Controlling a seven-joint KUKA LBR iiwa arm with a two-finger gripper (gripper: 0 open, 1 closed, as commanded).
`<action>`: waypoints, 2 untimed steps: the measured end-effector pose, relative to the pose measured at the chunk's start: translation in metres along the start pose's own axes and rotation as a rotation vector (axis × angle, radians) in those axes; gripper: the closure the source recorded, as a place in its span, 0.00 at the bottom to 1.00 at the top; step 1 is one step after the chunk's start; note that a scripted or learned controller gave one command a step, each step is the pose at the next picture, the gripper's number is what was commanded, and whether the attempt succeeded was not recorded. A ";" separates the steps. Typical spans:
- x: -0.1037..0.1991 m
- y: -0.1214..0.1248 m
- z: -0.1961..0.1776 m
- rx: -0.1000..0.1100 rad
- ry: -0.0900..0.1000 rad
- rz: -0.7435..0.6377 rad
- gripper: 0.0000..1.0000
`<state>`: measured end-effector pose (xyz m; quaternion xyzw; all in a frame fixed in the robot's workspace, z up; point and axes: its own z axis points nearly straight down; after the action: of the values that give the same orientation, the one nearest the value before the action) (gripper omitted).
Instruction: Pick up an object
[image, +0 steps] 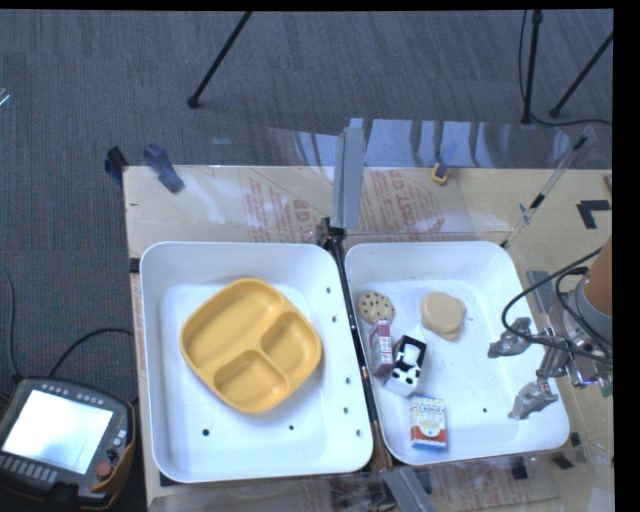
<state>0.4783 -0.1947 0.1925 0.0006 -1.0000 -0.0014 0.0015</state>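
My gripper (518, 374) hangs over the right side of the right bin (470, 262), reaching in from the right. Its two fingers (508, 347) are spread wide, open, with nothing between them. Left of it in the same bin lie a tan bun (443, 314), a speckled cookie (375, 306), a small pink carton (382, 348), a black-and-white cow-patterned box (406, 365) and an orange-and-white juice box (428, 422). The nearest of these, the bun and the juice box, are well apart from the fingers. A yellow divided plate (250, 345) fills the middle of the left bin (170, 270).
A grey metal post (348, 185) stands behind the gap between the bins. A blue clamp (160, 166) sits at the bench's back left corner. A teach pendant (65, 430) lies on the floor at lower left. Cables (540, 290) loop near the wrist.
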 end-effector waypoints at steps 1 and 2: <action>-0.063 0.055 0.099 0.003 -0.014 0.088 0.00; -0.064 0.058 0.090 0.003 -0.012 0.080 1.00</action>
<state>0.5416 -0.1367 0.1021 -0.0396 -0.9992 0.0001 -0.0042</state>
